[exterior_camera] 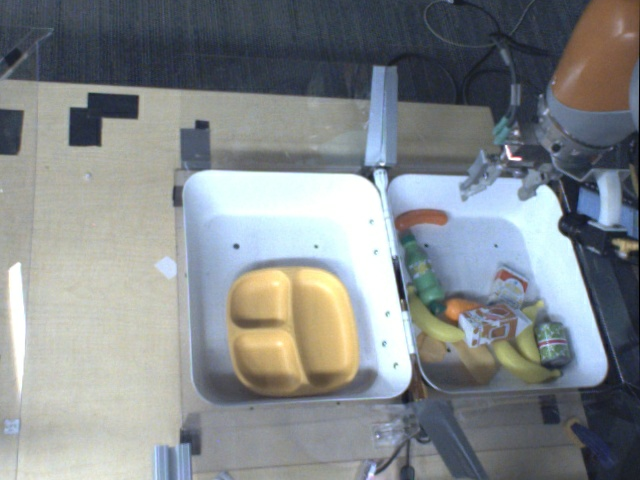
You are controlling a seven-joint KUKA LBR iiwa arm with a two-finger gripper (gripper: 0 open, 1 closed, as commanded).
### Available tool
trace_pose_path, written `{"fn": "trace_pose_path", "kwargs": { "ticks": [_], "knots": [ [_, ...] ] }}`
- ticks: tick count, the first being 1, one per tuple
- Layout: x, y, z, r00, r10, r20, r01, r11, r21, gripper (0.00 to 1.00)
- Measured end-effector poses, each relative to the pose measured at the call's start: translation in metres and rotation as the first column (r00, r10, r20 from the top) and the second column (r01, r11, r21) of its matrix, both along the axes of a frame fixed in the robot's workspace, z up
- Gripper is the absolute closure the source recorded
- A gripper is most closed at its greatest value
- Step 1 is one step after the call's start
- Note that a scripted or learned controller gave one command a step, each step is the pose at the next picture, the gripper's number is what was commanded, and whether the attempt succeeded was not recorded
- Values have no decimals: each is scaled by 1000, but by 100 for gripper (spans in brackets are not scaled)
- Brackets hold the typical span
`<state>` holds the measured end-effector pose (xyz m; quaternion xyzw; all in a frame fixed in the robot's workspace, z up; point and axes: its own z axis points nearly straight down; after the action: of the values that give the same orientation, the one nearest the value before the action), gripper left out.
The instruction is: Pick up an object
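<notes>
My gripper [504,180] hangs over the far rim of the right bin [500,236], fingers spread open with nothing between them. Below it in that bin lie an orange-red sausage [423,218] by the far left corner and a green bottle [422,274] along the left wall. At the near end there is a pile: yellow bananas [440,325], a small orange piece [455,308], a red and white carton [495,324], a smaller box [508,285] and a green can [552,343]. The gripper touches none of them.
The left bin [215,228] holds a yellow divided tray [293,328] at its near side. A metal post [381,118] stands at the far end of the divider between the bins. Cables run behind the right bin.
</notes>
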<state>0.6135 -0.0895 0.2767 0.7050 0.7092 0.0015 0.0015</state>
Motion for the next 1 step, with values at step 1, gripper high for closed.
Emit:
{"fn": "trace_pose_path", "kwargs": {
  "ticks": [1],
  "knots": [
    [-34,3,-153,982,186,14,-186,983,-3,0]
  ]
}}
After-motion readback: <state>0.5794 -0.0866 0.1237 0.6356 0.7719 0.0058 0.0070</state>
